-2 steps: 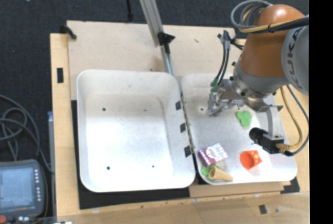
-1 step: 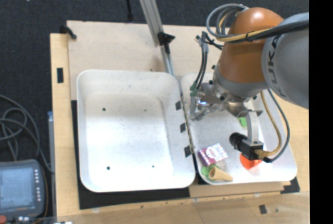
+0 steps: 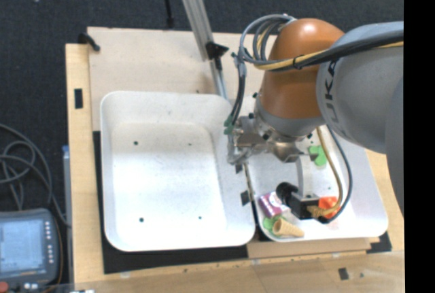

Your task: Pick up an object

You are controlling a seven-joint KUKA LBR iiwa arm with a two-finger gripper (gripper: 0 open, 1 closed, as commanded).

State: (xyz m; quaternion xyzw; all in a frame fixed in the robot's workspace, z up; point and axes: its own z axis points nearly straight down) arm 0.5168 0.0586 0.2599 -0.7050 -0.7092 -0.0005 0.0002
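Hanging above the right white plastic bin point(image 3: 370, 217), pincer state impossible to tell; likely targeting the small tan cone point(image 3: 288, 226), light, stiff, graspable across its middle.

Robotics lab; KUKA arm point(image 3: 353, 88), white bins point(image 3: 170, 169)

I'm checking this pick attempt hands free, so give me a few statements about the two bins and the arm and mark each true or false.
1. The arm hangs over the right bin. True.
2. The small objects sit in the left bin. False: they cluster in the right bin's near corner.
3. An ice cream cone lies by a purple object. True.
4. The orange object lies on the bare bench. False: it is in the right bin.
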